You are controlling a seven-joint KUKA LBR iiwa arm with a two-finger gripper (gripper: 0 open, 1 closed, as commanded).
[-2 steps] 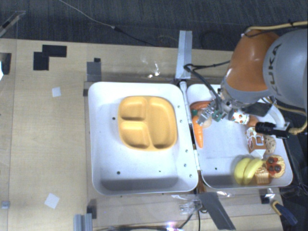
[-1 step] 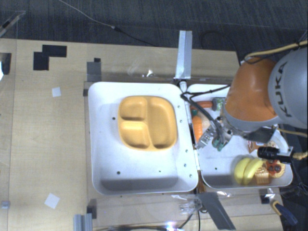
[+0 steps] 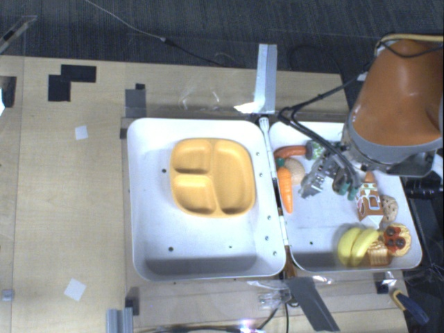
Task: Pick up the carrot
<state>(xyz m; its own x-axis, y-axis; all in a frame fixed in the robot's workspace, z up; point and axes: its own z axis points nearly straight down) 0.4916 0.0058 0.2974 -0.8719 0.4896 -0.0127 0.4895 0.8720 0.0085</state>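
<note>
The carrot [image 3: 285, 189] is orange and lies lengthwise at the left edge of the right bin [image 3: 316, 240], close to the divider. My gripper [image 3: 310, 186] hangs just to the right of it, low over the bin floor, with its metal fingers pointing down and left. Nothing shows between the fingers. The arm's orange band and grey wrist cover the bin's upper right part.
A red sausage-like piece [image 3: 291, 151] and a pale round item [image 3: 295, 165] lie just above the carrot. Bananas [image 3: 357, 245], a waffle-like piece [image 3: 378, 254] and other toy foods crowd the bin's lower right. A yellow divided plate [image 3: 211, 176] sits in the left bin [image 3: 149, 207].
</note>
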